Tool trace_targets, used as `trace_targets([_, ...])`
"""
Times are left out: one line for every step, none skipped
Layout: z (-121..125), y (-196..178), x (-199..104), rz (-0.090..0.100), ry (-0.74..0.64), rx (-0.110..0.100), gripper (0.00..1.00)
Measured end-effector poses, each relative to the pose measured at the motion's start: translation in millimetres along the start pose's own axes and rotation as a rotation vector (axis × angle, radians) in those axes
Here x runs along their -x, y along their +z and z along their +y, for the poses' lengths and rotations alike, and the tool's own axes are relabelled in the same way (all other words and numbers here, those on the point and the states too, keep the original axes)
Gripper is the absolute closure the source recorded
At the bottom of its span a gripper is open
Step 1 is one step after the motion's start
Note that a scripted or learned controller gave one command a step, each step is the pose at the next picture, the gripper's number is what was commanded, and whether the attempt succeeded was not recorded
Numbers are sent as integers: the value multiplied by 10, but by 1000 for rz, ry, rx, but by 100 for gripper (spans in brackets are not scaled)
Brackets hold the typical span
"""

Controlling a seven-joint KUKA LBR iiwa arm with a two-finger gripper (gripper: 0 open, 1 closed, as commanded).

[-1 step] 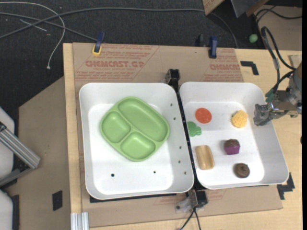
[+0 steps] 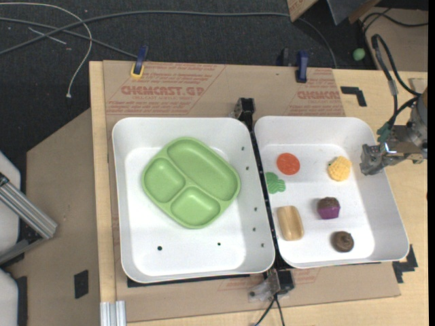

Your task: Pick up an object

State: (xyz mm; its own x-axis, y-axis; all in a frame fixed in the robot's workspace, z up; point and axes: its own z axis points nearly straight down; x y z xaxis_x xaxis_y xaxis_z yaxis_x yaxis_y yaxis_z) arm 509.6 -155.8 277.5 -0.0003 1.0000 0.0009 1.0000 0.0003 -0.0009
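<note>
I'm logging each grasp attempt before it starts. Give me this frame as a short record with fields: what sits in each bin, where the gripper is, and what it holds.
left bin: light green three-compartment plastic plate
right bin: round orange-red piece, bumpy yellow piece, green leafy piece by the inner wall, tan bread-like block, brown-and-purple piece, dark brown swirl piece
gripper: over the right bin's right rim, beside the yellow piece
held: nothing seen between the fingers

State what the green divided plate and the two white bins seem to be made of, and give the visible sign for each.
Green divided plate: probably moulded plastic, matte to satin; even colour, soft rounded compartment ridges.
Left bin and right bin: likely thin formed plastic, smooth and slightly glossy; uniform white, rounded corners, curled rims. Painted metal cannot be ruled out.
</note>
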Motion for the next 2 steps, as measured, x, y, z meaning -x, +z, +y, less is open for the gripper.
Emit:
trace_targets([-51, 608, 40, 2, 1, -7, 0])
trace_targets([-50, 1211, -9, 2, 0, -4, 0])
